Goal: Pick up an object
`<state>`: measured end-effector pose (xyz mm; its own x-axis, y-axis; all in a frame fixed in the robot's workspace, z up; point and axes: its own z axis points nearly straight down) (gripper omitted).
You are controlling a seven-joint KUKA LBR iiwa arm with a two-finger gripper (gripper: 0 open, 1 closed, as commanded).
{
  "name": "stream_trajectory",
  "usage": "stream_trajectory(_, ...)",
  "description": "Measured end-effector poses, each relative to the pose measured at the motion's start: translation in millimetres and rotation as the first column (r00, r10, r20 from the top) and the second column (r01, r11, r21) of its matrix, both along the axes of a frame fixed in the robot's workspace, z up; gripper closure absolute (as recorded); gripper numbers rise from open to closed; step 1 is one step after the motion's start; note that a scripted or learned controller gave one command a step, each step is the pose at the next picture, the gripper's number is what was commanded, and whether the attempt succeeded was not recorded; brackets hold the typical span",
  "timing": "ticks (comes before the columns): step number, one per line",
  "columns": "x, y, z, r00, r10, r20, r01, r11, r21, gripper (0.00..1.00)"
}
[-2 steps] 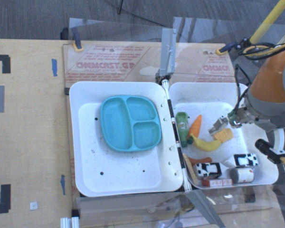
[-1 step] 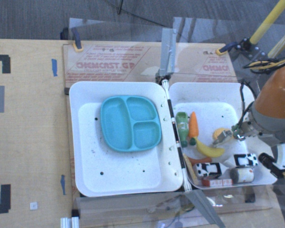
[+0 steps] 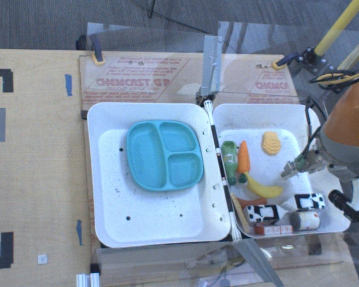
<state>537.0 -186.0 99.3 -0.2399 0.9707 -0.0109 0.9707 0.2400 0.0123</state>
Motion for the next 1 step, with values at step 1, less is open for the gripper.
stream_trajectory(1, 0.0, 0.0, 0.0, 1.000, 0.000, 0.000, 0.000, 1.000, 0.000, 0.00)
